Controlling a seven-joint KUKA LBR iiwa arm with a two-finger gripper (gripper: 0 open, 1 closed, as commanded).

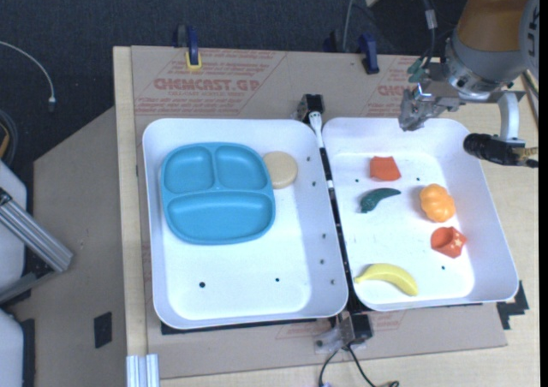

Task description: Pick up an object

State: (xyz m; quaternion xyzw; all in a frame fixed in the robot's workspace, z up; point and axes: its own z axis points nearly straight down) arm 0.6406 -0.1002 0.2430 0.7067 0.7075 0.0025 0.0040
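**Gripper over far edge of right bin, nothing seen in it**

The arm (492, 0) reached in from the upper right. The gripper (414, 116) hung over the far rim of the right bin (488, 231), near that bin's far left corner. Whether it was open or closed could not be told at this angle and size. No object was seen in it.

Right bin contents, all lying apart from one another on the floor of the bin:
- orange-red block (384, 169), nearest the gripper, toward the far side
- dark green pepper-like piece (378, 198), just in front of the block
- orange rounded fruit (437, 202), toward the right wall
- red piece (448, 241), in front of the orange fruit
- yellow banana (387, 278), near the front edge

Left bin (248, 282): a blue divided plate (218, 193) sat in the far half, with a pale round disc (281, 169) touching its right edge.
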